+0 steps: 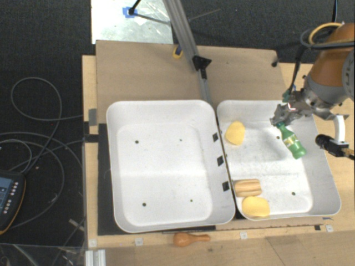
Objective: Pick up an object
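My gripper (282, 119) hangs over the far right part of the right bin (324, 201), below the orange-banded wrist. A green bottle (292, 142) with a pale label slants down and to the right from the fingertips. Its top end sits between the fingers, so the gripper is shut on it. A yellow rounded object (235, 133) lies near the bin's far left side. A tan hot-dog-like roll (247, 187) and a second yellow lump (255, 206) rest at its near left corner.
The left bin (119, 148) sits beside the right one, with black clips along their shared wall. A grey slanted pole (186, 32) ends at the bins' far edge. A small brown item (191, 238) lies on the bench in front of the bins.
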Controlling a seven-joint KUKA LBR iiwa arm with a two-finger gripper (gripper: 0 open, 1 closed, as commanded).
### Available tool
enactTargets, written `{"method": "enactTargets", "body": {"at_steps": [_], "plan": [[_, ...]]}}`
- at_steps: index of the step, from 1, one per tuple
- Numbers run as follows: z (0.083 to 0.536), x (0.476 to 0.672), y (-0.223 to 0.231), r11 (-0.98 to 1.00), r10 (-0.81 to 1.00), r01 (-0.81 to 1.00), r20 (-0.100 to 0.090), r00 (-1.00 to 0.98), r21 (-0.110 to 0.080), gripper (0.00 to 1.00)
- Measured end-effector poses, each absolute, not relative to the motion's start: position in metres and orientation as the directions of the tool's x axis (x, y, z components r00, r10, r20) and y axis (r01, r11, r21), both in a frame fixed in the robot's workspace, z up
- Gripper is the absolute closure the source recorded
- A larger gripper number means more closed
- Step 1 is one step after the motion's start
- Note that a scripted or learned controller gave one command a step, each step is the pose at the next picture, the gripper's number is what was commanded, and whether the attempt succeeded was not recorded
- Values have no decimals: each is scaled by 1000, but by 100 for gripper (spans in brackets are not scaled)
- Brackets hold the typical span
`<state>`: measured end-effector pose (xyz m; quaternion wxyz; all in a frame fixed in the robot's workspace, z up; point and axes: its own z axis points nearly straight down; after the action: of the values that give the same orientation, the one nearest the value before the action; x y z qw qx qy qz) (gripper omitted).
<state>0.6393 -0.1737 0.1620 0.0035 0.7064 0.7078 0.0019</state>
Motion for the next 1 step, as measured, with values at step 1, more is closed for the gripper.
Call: {"method": "enactTargets", "body": {"at_steps": [1], "plan": [[228, 642, -173, 6, 1000, 1000, -3, -6, 10, 100]]}}
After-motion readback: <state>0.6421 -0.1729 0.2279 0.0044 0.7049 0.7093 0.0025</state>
